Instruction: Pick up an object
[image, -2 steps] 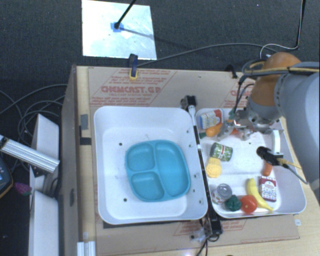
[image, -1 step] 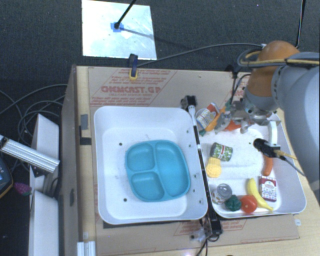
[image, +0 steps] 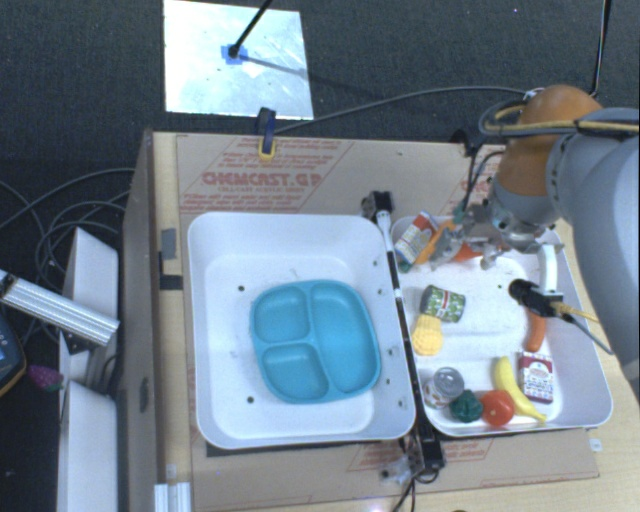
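Nearest me, the red plastic tomato (image: 497, 406) lies untouched; my pincer (image: 470, 243) hovers over the orange carrot (image: 462, 252), approach step, grip unreadable; descend next.

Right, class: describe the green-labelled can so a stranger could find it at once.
Look in the right-hand white bin, next to the divider between bins. The green-labelled can lies on its side just above the yellow corn; it is the bin's lone green-wrapped cylinder.
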